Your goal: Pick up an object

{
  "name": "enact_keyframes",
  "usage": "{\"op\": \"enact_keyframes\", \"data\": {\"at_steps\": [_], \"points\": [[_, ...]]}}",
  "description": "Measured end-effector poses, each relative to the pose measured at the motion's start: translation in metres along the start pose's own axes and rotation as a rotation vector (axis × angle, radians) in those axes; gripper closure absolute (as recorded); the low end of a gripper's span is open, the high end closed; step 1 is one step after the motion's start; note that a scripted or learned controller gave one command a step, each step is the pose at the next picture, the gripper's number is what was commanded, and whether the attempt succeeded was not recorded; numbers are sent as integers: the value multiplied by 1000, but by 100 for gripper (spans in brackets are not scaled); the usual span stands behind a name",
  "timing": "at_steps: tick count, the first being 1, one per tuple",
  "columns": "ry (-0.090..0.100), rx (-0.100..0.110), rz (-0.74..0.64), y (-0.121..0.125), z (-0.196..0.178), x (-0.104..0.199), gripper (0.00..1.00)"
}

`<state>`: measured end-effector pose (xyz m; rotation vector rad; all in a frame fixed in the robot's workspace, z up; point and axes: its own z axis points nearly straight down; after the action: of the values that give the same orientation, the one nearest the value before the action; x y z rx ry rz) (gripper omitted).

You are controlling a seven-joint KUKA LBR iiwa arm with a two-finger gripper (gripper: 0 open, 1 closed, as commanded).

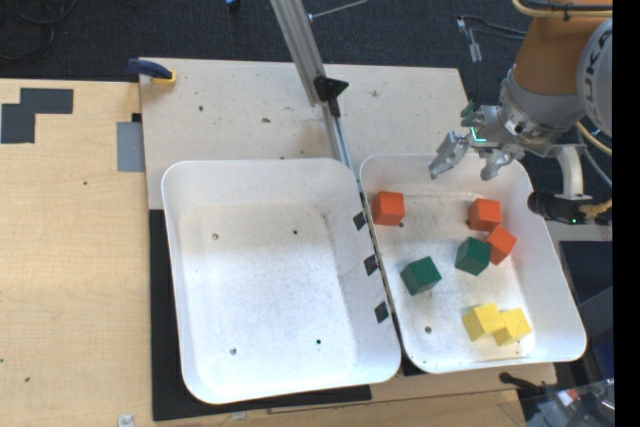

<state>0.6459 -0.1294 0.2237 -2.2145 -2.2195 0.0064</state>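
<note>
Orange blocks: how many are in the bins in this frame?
3, all in the right bin: one orange block near its left wall, another toward the far right, the third just below that, touching a green block.

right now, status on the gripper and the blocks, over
Gripper open, holding nothing, above the right bin's far edge. Nearest: orange block just below it, untouched. Green block and second orange block touching, crowding any grasp there.

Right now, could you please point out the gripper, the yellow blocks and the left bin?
gripper (468, 163), camera view, between fingertips
yellow blocks (495, 323), camera view, top face
left bin (172, 177), camera view, far-left rim
</note>
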Motion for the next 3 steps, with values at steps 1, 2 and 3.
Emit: {"op": "enact_keyframes", "data": {"at_steps": [1, 2, 3], "points": [[-1, -4, -2, 1, -3, 0, 0], [-1, 0, -1, 9, 49, -3, 0], [-1, 1, -1, 14, 96, -5, 0]]}}
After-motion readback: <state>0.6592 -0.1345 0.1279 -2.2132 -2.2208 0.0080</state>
